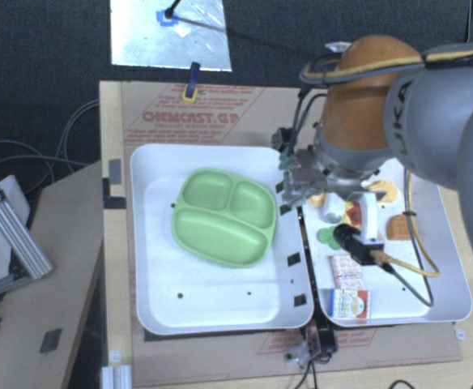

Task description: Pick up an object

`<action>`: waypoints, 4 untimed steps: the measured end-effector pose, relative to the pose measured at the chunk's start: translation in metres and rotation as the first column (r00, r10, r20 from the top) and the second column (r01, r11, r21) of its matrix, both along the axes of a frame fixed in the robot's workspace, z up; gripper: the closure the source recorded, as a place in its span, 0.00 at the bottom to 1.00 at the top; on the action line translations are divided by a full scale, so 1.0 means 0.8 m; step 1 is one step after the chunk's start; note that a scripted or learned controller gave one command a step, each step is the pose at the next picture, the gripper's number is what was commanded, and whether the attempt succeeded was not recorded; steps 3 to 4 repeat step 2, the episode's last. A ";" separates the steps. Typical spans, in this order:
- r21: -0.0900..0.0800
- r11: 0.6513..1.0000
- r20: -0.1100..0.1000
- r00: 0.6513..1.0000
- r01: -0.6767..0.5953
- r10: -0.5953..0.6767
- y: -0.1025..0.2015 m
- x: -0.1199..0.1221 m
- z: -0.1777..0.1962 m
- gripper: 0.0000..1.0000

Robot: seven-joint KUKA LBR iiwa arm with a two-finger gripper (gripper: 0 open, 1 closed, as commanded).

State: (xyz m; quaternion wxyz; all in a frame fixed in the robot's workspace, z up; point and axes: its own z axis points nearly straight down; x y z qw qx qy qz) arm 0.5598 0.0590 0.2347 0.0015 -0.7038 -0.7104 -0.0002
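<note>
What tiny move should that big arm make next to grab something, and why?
Probably lower the tool a little further into the right bin. The arm hangs over that bin's upper part, where small items cluster, including a green piece and an orange piece. The green tray sits alone in the left bin, away from it.

We note dark speckled carpet (34, 47) around the bench. A tan board (196, 112) with red printed lettering lies under the bins. A shiny square metal sheet (169, 21) sits on the carpet behind it. Grey cables (78, 124) loop at left, beside an aluminium frame rail (10, 225) on a beige surface (58, 250).
</note>
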 end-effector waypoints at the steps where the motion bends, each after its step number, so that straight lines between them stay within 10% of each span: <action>1: -0.001 1.000 0.000 1.000 0.001 -0.001 0.042 -0.028 -0.024 1.00; 4: -0.002 1.000 0.003 1.000 0.008 -0.008 0.030 -0.020 -0.024 1.00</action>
